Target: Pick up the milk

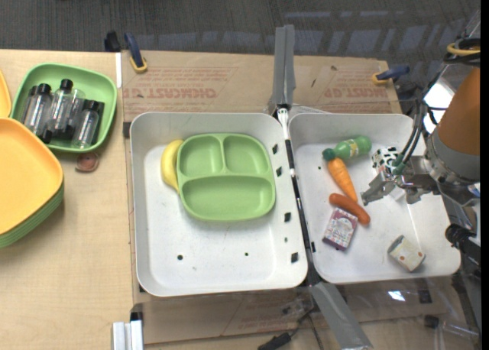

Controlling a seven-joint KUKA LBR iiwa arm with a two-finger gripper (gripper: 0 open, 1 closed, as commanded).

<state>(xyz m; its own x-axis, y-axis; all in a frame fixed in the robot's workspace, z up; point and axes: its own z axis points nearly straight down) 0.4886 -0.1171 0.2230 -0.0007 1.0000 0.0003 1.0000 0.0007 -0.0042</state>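
the milk (386, 160) looks to be the small black-and-white cow-patterned carton toward the upper right of the right bin (367, 264), just above and left of the pincer (380, 188); it is small and partly crowded by the arm's hardware, so the identification is a judgement. the pincer sits at mid-right of the frame, its two thin grey fingers spread apart and pointing left and down, with nothing between them — open and empty.

to do this step well, the pincer probably needs to shift toward the top of the frame so that its gap is centred over the carton rather than on the bare bin floor below it. the fingers ought to straddle the carton's narrower sides, then descend fully before closing; a shallow close on a small box tends to pinch a corner and tip it.

nearby clutter matters little: the carrot (342, 177) and the green bottle (349, 147) lie to the left, apart from the carton, and the sausage (350, 208) and purple packet (340, 229) are lower still. the bin's right wall is close — approach from above, not from the side.
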